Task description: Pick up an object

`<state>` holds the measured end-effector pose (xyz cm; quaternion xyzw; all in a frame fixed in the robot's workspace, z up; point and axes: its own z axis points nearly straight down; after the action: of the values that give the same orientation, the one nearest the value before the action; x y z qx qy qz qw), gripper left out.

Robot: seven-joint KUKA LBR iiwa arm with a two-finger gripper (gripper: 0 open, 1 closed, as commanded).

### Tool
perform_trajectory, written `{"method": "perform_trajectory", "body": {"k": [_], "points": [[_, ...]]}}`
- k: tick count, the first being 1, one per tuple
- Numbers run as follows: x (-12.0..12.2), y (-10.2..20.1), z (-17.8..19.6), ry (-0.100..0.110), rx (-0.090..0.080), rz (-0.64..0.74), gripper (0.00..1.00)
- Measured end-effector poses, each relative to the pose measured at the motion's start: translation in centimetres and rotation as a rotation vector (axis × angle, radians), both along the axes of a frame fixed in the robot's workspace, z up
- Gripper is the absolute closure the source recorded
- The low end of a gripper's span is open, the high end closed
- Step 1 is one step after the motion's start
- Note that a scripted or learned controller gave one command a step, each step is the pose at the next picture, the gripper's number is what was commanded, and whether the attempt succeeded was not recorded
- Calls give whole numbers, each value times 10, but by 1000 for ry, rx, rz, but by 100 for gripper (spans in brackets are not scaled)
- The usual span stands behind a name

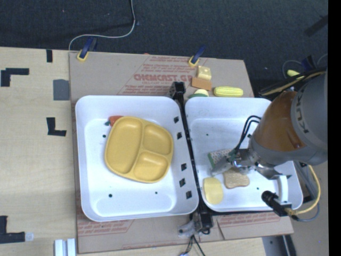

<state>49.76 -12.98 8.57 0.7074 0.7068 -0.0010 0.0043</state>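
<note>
Two white bins sit side by side on a cardboard sheet over the bench. Lying in the left bin is a yellow divided tray, with a bit of something red and green poking out from under its upper left edge. The right bin holds a pale yellow piece near its lower left corner, a tan toast-like piece just beside that, and a greyish-green item a little above them. The arm reaches in from the right, its orange band over the bin's right half, and the gripper is low in the bin, right at the grey-green item and just above the toast piece. Its fingers are hidden among the wrist parts and cable, so I cannot tell how far apart they are or whether anything is between them. Beyond the bins, on the cardboard, lie a corn cob, a tan block with a yellow cube on it, and a small green-white piece.
</note>
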Motion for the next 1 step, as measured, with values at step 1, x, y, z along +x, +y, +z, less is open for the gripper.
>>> {"method": "perform_trajectory", "body": {"k": [1], "points": [[-8, 2, 4, -16, -2, 2, 0]]}}
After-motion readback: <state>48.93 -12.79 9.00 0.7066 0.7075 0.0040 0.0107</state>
